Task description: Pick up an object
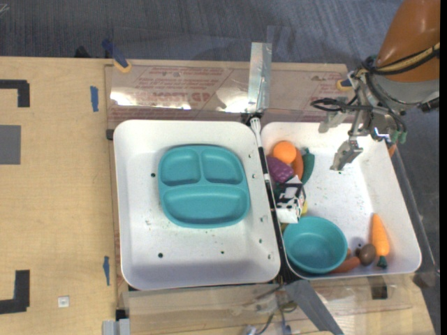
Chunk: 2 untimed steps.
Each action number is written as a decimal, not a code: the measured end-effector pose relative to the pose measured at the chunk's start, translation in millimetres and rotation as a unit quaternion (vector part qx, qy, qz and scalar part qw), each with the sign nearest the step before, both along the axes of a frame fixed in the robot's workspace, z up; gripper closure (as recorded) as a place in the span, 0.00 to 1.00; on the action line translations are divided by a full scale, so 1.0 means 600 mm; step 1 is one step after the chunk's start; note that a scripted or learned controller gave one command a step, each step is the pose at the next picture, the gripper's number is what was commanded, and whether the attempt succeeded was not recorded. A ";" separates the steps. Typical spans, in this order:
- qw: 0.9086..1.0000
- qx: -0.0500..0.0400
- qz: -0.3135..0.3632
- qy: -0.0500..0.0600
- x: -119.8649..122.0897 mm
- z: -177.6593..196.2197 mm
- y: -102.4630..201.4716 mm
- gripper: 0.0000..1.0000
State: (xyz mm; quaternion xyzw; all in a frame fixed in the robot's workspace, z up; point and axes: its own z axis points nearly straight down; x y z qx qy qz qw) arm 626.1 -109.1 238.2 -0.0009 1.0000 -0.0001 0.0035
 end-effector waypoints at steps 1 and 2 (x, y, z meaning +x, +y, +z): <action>1.000 0.001 -0.007 0.006 -0.110 -0.228 0.017 0.00; 0.999 -0.002 -0.040 -0.003 -0.220 -0.248 -0.121 0.00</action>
